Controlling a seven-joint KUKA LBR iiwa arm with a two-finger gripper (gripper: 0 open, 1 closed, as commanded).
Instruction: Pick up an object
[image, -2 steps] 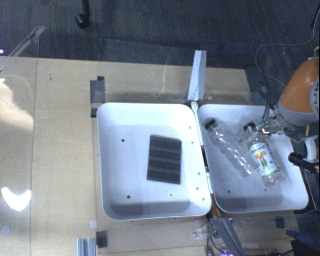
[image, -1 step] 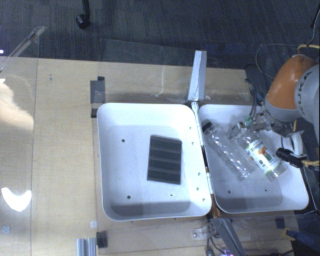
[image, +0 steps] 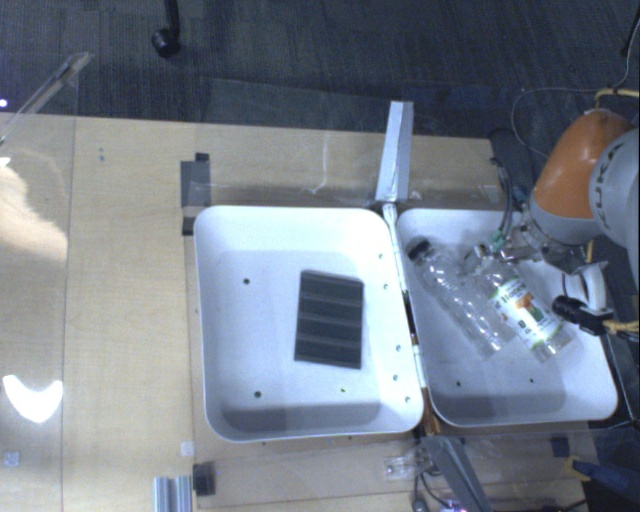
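A crushed clear plastic bottle (image: 455, 290) with a black cap lies slantwise in the right bin (image: 520, 400). Beside it, toward the right, lies a second clear bottle with a green and white label (image: 522, 310). A dark ribbed rectangular block (image: 330, 318) lies flat in the middle of the left bin (image: 230, 300). My gripper (image: 498, 248) hangs low over the back of the right bin, just above the upper ends of the two bottles. Nothing can be seen held in it.
The arm, with its orange band (image: 575, 170), comes in over the right bin's back right corner. A metal post (image: 396, 150) stands behind the divide between the bins. Bare bin floor lies around the block and along the right bin's front.
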